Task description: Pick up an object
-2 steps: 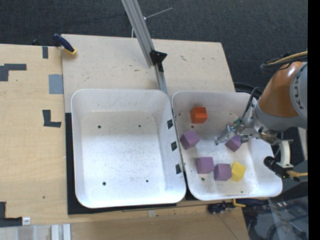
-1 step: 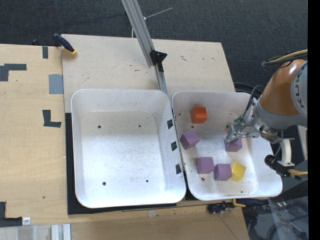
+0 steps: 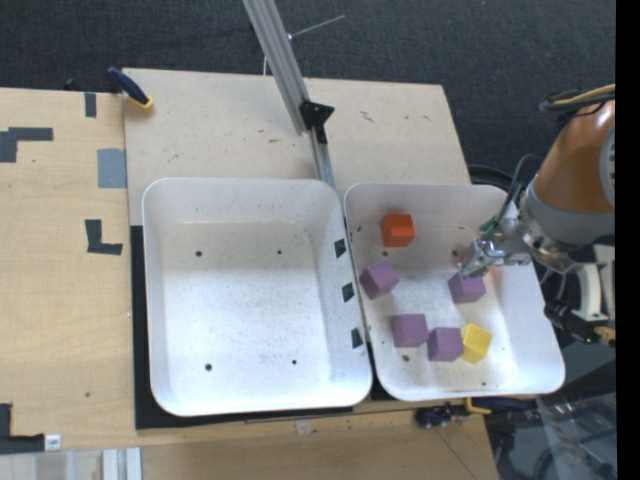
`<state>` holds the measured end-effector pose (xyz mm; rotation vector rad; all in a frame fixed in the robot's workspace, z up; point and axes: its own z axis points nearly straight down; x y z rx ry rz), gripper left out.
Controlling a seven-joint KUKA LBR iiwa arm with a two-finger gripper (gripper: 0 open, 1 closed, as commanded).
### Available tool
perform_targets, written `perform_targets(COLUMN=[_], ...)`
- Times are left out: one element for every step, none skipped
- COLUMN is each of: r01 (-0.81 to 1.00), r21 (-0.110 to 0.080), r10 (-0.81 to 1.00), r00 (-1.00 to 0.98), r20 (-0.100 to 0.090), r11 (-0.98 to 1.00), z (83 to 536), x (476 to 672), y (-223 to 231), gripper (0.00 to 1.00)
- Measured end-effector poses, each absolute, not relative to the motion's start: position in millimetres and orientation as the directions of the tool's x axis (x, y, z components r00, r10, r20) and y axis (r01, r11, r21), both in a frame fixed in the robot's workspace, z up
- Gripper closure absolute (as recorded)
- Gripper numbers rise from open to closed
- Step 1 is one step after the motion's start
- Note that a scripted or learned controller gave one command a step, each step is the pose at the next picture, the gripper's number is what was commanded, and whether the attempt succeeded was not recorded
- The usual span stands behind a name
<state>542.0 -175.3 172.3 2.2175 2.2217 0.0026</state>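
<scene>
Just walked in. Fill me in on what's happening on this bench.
A grey and orange robot arm reaches in from the right over the right bin. Its hand sits low, just above a purple block near the bin's right side. Nothing is visibly lifted yet. Three more purple blocks, an orange block and a yellow block lie in that bin.

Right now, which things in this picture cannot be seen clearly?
- Tool, camera view: too small and blurred to tell whether it grips anything.
- Purple cube below it: contact with the tool is unclear.
- Arm: cut off by the right edge.
</scene>
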Motion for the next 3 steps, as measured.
perform_targets(r01=[1.0, 1.0, 1.0], r21=[0.004, 0.006, -0.001], r10=[1.0, 1.0, 1.0], r00=[-0.002, -0.002, -0.005], r20=[-0.001, -0.002, 0.001], r11=[0.002, 0.002, 0.005], z=[218, 280, 268], x=[540.3, 545.5, 546.2], y=[-169, -169, -122], gripper=[1.0, 1.0, 1.0])
